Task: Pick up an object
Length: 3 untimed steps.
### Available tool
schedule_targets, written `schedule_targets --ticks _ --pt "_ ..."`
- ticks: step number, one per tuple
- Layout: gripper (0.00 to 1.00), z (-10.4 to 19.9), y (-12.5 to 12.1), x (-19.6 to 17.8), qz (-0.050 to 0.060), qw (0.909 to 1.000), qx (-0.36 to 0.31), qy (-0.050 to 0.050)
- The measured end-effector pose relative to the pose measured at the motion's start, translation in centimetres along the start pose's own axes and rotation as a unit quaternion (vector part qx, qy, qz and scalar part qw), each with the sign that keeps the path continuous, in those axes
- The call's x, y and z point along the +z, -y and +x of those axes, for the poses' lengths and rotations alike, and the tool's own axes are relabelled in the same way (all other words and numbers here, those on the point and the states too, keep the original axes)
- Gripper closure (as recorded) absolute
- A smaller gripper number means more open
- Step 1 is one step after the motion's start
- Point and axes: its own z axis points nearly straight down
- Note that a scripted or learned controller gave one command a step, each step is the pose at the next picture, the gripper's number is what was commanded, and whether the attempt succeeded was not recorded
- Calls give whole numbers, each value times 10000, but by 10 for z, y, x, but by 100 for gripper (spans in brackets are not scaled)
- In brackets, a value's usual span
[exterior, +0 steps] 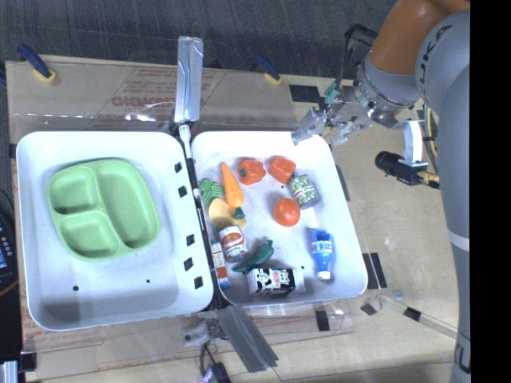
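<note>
Nearest the camera, along the front wall of the right bin (pixel 351 254), a small black-and-white carton (pixel 272 279) lies on its side, with a dark green vegetable (pixel 259 254) just behind it and a blue-and-white bottle (pixel 322 254) lying off to its right. A little farther in, a small can with a red label (pixel 232 242) sits close to the divider between the bins, and a yellow piece (pixel 220 211) lies just behind that can. Toward the middle of the bin a red tomato (pixel 287 211) stands apart from the others, with a green-labelled can (pixel 304 190) just behind it, tilted on its side. An orange carrot (pixel 231 184) slants along the left part of the bin, and a green item (pixel 210 191), too small to identify for sure, lies between it and the divider. Farther back, two red-orange peppers (pixel 251 171) (pixel 281 167) lie side by side. In the left bin (pixel 32 214) a green sectioned plate (pixel 102 207) rests flat. Farthest away, the gripper (pixel 317 126) hangs over the far right corner of the right bin, its fingers spread apart with nothing between them, well apart from every object. The grey arm (pixel 447 70) with its orange band reaches in from the right.
</note>
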Motion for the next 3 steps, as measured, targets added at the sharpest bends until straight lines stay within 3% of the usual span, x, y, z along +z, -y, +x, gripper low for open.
schedule_targets --ticks 1,2,3 --pt "0 47 -3 114 9 9962 -865 -5" --pt "0 95 -15 173 -27 9900 -1409 10" --pt "100 96 -12 165 68 9898 -1426 -26"
